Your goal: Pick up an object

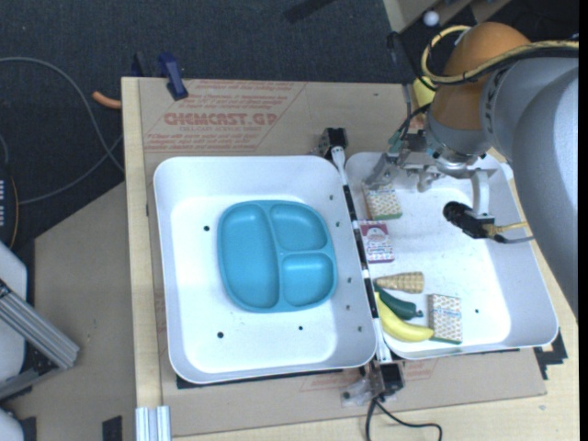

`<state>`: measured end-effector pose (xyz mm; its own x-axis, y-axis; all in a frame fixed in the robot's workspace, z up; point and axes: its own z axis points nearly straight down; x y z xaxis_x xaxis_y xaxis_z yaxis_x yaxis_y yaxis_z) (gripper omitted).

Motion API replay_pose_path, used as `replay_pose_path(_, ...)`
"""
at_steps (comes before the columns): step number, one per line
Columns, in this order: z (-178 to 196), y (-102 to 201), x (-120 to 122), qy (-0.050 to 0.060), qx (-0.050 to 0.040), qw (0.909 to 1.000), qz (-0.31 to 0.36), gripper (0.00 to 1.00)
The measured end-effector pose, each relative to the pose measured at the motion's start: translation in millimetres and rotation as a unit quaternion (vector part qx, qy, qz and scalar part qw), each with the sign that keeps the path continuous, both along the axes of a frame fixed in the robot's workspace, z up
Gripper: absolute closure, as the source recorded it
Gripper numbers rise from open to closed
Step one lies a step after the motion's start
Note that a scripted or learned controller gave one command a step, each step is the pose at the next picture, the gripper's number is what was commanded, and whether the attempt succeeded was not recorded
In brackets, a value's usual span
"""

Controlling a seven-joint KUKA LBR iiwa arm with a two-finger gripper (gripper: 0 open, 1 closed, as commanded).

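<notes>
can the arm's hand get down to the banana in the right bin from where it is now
Probably yes. The banana lies uncovered at the right bin's near edge beside the divider. The hand sits above the far end, nothing between, though a green item touches it.

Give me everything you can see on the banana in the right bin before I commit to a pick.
The banana is yellow, smooth and curved, looking like a plastic toy. It lies flat near the front left corner of the right bin, close against the divider wall. A dark green piece lies against its upper side, and a small patterned packet sits at its right end. The gripper is at the bin's far end, well away from it.
</notes>
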<state>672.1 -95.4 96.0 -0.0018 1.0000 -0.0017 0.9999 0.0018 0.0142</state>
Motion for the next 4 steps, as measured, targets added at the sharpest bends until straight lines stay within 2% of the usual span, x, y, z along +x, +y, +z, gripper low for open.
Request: replay_pose_path(4,-0.3,-0.3,0.2,-0.001,0.0003,1.0000,0.000,0.00)
